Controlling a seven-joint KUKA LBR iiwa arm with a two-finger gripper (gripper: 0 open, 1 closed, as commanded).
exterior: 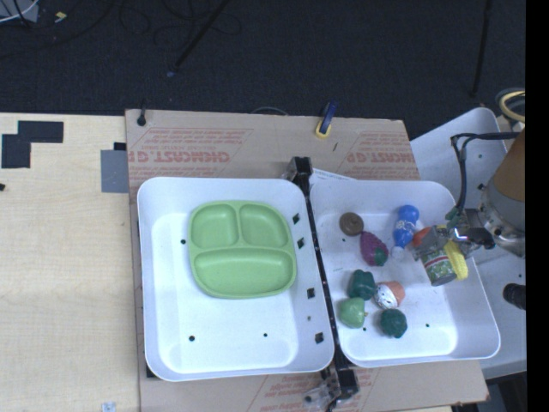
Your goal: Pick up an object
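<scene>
The arm is being seen at the right edge of the camera view, with the pincer (452, 234) reaching in over the right rim of the right bin (467, 337). Whether the pincer is spread or pressed together cannot be told; the tips are being lost in dark clutter and cable.

The nearest candidate is being taken as the small bottle with a green label and yellow cap (443, 264). It is lying on the bin floor just beside the pincer, toward the near side and slightly left. No contact between bottle and pincer can be confirmed, and nothing is being shown as pinched.

The bottle's long axis is being read as running from far-left to near-right, at a slant to the bin's edges; the yellow end is pointing toward the near right, the reddish end toward the far left, close under the pincer. A grasp across the short axis is judged to need the pincer closing roughly along the far-right to near-left line.

Other objects are being noted further left: a blue figure (406, 223) just left of the pincer, a purple piece (372, 247), a brown disc (350, 223), and a cluster of green pieces (361, 285) with an orange-white piece (389, 294) toward the near side. These are lying well apart from the pincer.

The left bin (171, 342) is holding a green divided plate (241, 250), which is judged irrelevant to the coming move.
</scene>
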